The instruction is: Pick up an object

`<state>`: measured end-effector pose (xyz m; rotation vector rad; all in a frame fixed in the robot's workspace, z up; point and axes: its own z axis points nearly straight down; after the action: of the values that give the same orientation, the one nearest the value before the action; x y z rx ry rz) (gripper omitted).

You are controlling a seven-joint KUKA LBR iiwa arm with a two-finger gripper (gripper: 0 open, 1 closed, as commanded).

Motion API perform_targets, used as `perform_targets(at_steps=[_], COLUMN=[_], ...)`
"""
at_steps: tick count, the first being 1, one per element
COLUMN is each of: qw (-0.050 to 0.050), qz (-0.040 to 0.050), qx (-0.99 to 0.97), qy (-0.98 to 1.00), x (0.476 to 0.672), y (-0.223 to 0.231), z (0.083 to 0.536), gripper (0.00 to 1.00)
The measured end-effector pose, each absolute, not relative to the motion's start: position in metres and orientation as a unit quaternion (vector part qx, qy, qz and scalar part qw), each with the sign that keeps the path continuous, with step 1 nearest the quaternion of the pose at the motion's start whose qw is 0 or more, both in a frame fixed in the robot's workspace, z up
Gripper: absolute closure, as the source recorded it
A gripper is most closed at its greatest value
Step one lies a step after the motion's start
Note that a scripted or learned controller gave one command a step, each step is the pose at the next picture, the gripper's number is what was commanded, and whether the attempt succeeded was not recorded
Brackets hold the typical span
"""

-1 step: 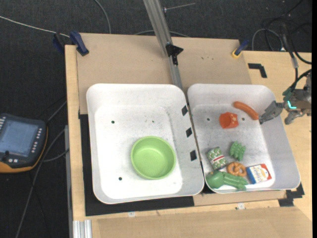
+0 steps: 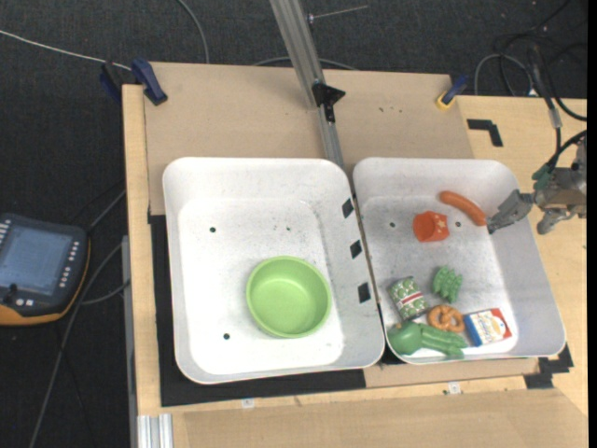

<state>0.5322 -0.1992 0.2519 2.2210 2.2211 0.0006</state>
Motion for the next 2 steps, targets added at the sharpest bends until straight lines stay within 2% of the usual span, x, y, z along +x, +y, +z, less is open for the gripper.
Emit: perform_targets(at_steps=[2], qw=[-0.001], qz=[-0.0008], qx=[0.707], qy=[0.707], x=[0.548], y=[-0.205], z=[0.153], gripper=[0.0])
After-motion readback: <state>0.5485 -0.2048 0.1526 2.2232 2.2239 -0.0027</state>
